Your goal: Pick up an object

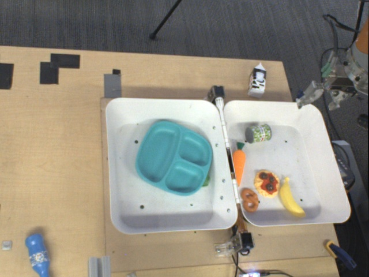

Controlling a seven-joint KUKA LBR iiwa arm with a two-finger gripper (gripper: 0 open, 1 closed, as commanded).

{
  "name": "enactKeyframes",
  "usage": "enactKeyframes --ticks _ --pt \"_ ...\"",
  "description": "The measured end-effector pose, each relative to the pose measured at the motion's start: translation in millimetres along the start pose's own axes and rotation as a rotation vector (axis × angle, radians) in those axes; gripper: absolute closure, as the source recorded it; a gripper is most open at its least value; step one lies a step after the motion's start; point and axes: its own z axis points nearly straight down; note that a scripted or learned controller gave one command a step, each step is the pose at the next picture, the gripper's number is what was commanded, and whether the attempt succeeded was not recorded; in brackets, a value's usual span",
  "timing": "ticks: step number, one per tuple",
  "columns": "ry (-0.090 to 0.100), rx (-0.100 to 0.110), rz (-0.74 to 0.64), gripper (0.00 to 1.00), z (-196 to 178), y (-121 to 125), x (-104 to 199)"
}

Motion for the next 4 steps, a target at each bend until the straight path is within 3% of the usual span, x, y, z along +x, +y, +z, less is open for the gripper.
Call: enactKeyframes --ticks 1,2,3,4 --pt "0.001 0.002 0.051 0.0 170 -33 8" --pt "0.002 0.0 -0.027 0.0 167 0 87" --pt "0.0 0.003 -0.36 0.0 177 27 92" --pt "-0.001 -0.006 -0.363 1.0 164 29 93"
